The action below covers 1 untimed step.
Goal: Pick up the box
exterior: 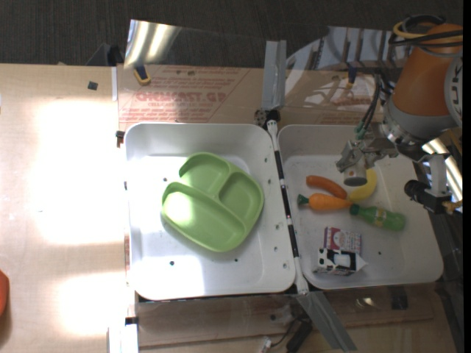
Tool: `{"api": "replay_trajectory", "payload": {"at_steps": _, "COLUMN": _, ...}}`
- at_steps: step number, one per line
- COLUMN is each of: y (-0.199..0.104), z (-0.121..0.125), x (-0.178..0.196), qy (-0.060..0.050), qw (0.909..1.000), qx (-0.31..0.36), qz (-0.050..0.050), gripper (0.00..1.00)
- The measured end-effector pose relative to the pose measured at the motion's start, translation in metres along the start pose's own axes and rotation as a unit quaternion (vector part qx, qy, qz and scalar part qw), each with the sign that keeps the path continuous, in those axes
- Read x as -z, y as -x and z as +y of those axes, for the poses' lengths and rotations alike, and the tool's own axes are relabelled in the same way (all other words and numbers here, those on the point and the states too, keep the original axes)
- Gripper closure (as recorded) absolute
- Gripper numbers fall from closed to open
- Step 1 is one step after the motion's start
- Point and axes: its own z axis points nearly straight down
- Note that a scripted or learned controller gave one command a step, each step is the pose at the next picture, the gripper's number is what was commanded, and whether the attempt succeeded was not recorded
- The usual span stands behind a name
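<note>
Box (341,251) lies near right bin's (430,271) front wall, apart from hand (356,160).

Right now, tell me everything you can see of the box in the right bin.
The box looks like a small carton lying on its side near the front of the right bin. One end is white and pinkish red, the other end white with black patches; the print is too small to read. It rests on the bin floor, apart from the green bottle and the carrots behind it. The gripper is well behind it, near the banana.
</note>
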Motion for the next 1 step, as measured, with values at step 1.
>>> {"api": "replay_trajectory", "payload": {"at_steps": 1, "y": -0.0529, "z": -0.0111, "x": 0.039, "qy": 0.0, "qw": 0.999, "qx": 0.044, "qz": 0.0, "gripper": 1.0}}
